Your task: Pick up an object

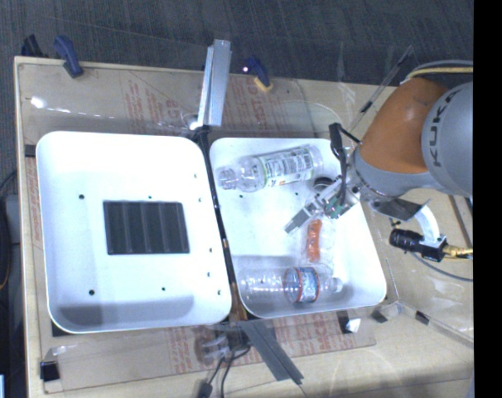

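My gripper (pixel 311 212) hangs over the middle of the right bin (pixel 365 255), reaching in from the right. Just below and beside it lies an orange item in a clear packet (pixel 314 240). A clear plastic bottle (pixel 267 170) lies on its side along the bin's far wall. A second clear bottle with a blue label (pixel 294 284) lies along the near wall. In the left bin (pixel 60 181) a dark grey ribbed rectangular block (pixel 146 227) lies flat. I see nothing held in the gripper.
A metal bar (pixel 214 81) stands at the back between the bins. Blue clamps (pixel 67 55) grip the bench's far edge. The divider between the bins (pixel 219 222) runs just left of the bottles.
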You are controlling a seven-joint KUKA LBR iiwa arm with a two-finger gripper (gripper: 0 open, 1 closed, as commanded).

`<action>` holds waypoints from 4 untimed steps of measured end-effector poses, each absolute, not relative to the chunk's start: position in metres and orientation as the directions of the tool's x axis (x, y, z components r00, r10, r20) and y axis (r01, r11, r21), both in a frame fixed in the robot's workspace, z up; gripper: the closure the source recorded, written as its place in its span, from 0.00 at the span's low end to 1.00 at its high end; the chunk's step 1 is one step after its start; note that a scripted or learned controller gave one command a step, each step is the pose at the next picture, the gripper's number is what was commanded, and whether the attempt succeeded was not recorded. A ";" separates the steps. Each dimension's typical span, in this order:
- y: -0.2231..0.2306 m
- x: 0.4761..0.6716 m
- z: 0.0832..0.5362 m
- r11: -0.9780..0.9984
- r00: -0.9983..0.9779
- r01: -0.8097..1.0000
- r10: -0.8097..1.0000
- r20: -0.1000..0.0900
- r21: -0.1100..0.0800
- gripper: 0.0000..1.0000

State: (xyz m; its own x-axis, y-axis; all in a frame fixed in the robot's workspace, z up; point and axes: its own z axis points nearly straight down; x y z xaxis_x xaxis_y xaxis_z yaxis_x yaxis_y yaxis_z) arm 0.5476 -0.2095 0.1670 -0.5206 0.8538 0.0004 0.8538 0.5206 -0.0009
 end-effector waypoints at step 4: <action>-0.210 0.541 0.193 0.305 -0.305 0.952 0.952 -0.001 0.000 0.00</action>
